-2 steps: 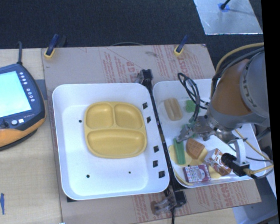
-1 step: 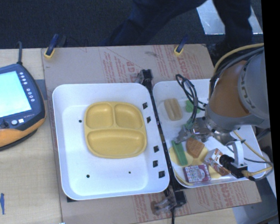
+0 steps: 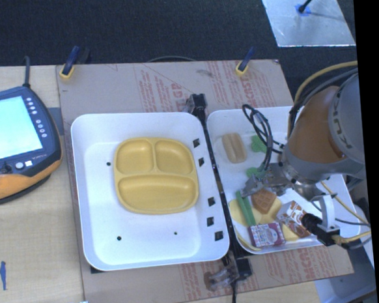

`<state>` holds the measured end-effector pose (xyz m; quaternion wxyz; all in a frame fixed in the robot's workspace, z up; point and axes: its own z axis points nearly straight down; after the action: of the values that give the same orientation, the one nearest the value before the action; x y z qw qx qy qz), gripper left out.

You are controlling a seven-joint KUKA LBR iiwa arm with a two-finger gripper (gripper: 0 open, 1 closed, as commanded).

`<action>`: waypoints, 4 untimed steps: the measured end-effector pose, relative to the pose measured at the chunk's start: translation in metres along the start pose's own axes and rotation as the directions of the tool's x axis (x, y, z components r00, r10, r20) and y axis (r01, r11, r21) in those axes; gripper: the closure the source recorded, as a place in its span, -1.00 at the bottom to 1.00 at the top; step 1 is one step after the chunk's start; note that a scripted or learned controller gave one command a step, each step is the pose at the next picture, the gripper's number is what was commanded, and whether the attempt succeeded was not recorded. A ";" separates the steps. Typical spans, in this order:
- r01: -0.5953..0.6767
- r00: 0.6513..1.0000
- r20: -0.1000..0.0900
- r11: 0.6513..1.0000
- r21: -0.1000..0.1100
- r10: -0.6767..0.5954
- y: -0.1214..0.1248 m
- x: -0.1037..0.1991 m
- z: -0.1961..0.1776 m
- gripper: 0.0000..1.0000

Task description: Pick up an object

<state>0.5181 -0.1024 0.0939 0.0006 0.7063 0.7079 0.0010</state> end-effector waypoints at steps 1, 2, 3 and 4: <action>-0.001 1.000 0.002 1.000 -0.001 0.001 -0.006 0.004 0.000 -1.00; 0.002 1.000 0.001 1.000 0.000 -0.002 0.002 0.007 0.000 -1.00; 0.001 1.000 0.000 1.000 0.000 -0.001 0.009 -0.002 0.001 -1.00; 0.002 1.000 0.001 1.000 0.001 -0.002 0.005 0.005 0.000 -1.00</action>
<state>0.5232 -0.0972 0.0935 0.0007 0.7056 0.7086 0.0001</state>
